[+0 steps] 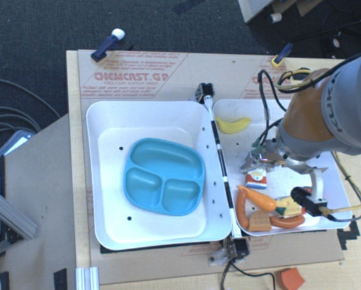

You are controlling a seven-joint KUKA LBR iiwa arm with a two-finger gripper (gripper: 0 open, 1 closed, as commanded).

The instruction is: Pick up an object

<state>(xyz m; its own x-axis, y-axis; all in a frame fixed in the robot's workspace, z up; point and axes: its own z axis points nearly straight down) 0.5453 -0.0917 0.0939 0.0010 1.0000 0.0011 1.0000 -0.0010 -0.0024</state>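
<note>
The right bin [331, 213] holds a yellow banana [233, 124] at its far end. Nearer the front lie a small red and white carton [256, 179], an orange carrot [259, 199], a brown cracker [259, 222], a red sausage [287, 222] and a yellow-green piece [288, 208]. My gripper [260, 157] is low in this bin, just above the carton and right of the divider. The grey wrist and orange band hide the rest of it.
A blue three-compartment plate [164, 176] lies in the left bin [101, 162]. A black clip [204, 91] sits at the far end of the divider. A blue and white marker [107, 45] rests at the bench's far left corner. Black cables loop over the arm.
</note>
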